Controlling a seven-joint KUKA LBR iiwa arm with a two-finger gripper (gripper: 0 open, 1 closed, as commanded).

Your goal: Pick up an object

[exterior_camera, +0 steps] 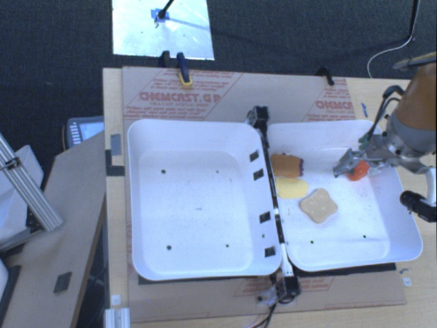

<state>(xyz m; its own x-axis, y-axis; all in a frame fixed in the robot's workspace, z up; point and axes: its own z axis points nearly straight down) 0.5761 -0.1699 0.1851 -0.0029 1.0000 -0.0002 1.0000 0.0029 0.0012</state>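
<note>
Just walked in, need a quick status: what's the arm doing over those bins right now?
The KUKA arm reaches in from the right over the right bin, its gripper down by a small red-orange object. Whether the object is gripped can't be told. Near that bin's left wall lie an orange-brown piece, a flat yellow piece and a tan toast-shaped piece, all untouched. The left bin isn't involved.

- Dark carpet floor (287,19) fills the top of the frame.
- A shiny metal sheet (162,19) lies on it at upper left.
- The wooden desk (113,203) carries a printed cardboard sheet (205,94).
- An aluminium rail (27,186) slants at the left edge.
</note>
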